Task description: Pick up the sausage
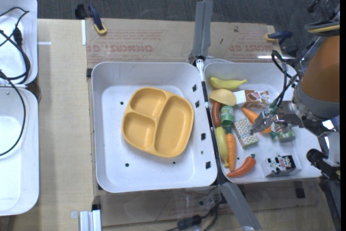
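Pale bench [59,116] under the camera carries two white bins side by side, and the right bin [303,173] is crowded. Nearest the camera lie a red chili pepper [241,166] and a small cow-print carton [281,164]. Just behind the pepper a carrot [231,150] runs alongside a yellow-green piece at the left wall.

Next back, the sausage [216,113] (the reddish-brown piece, as I judge it) lies flat against the same wall, its long axis running near to far, its near end tucked under a green bottle [226,116] and its far end under a pale yellow piece.

Jaws of the gripper [265,123] sit well apart from the sausage, low over a checkered block [246,132] and an orange piece; whether they are spread or pressed together I cannot tell.

Risk: with the wall on one side and the bottle overlapping, a descent could pinch the bottle instead, or one finger could land on the rim. Closing across the short axis seems safest.

Farthest back lies a banana [228,83]; the left bin [105,132] holds a yellow divided plate [158,121].
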Motion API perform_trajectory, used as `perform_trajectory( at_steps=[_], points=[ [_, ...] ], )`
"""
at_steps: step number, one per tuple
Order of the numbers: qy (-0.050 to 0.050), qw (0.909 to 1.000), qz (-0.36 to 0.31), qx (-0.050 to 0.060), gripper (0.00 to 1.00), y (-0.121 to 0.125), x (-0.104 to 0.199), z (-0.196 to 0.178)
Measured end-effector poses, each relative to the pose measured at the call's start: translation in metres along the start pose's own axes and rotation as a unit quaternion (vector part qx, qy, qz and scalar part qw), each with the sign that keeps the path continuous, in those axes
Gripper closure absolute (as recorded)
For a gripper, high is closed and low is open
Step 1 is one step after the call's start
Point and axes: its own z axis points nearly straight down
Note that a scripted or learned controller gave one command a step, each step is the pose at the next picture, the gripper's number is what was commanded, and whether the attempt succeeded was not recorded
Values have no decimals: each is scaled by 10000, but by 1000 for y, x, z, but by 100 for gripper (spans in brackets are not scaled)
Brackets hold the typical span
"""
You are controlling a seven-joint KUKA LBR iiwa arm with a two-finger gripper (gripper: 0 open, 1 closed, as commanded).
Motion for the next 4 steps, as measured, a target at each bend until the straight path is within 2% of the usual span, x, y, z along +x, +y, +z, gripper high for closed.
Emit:
perform_trajectory(
  at_steps=[1,2,3,4],
  points=[
    [4,9932,-1167,-5,0,-2,-11,81],
    [4,9926,-1215,-6,0,-2,-50,120],
    [-1,9948,-1023,-15,0,-1,3,119],
    [0,9948,-1022,-14,0,-2,3,119]
  ],
)
